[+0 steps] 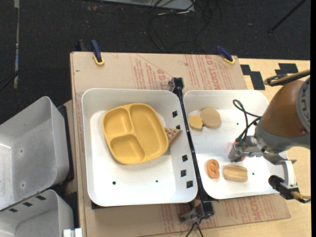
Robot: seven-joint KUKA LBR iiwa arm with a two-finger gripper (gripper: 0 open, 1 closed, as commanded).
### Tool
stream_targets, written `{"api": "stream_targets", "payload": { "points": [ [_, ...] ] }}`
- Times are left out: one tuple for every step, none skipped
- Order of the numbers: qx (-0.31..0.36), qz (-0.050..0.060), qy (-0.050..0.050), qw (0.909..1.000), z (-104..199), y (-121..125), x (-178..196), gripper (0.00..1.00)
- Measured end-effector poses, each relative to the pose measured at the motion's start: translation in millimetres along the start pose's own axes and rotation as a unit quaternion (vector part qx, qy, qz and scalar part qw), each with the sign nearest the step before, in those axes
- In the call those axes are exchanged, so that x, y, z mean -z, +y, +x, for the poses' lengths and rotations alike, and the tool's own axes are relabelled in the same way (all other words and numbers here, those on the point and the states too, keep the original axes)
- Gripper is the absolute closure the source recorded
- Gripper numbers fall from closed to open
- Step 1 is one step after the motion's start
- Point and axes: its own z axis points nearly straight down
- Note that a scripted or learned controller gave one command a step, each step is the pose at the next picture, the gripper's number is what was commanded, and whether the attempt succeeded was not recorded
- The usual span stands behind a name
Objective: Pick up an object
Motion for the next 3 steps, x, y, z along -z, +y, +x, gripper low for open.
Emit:
{"api": "stream_targets", "payload": {
  "points": [
    [0.002, -0.002, -0.001, 1.0000, -6.7, 4.0, 44.8, 1.00],
    [0.003, -0.002, -0.001, 1.0000, -2.4, 5.8, 88.1, 1.00],
    [0.003, -0.003, -0.001, 1.0000, -2.6, 7.5, 133.1, 1.00]
  ]
}}
